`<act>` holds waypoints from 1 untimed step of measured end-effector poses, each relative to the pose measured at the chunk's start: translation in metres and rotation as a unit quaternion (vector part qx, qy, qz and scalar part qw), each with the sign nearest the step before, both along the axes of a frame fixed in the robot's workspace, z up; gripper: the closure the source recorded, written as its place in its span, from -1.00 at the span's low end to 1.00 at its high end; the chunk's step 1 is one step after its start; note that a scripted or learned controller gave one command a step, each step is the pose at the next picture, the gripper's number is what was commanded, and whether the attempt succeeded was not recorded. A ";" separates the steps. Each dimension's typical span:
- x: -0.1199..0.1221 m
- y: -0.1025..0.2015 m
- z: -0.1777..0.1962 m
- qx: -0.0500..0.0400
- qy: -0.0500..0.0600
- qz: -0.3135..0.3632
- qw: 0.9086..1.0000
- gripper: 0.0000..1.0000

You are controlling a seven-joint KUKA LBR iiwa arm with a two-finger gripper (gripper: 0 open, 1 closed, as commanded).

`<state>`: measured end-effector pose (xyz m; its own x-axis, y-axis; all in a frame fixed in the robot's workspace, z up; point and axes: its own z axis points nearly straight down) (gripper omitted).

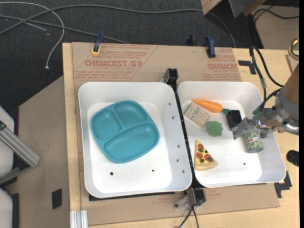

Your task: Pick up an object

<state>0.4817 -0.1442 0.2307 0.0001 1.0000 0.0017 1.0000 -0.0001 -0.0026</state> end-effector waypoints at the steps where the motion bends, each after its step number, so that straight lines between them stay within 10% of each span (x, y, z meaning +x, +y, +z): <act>1: 0.000 0.000 0.000 0.000 -0.001 0.000 1.000 -1.00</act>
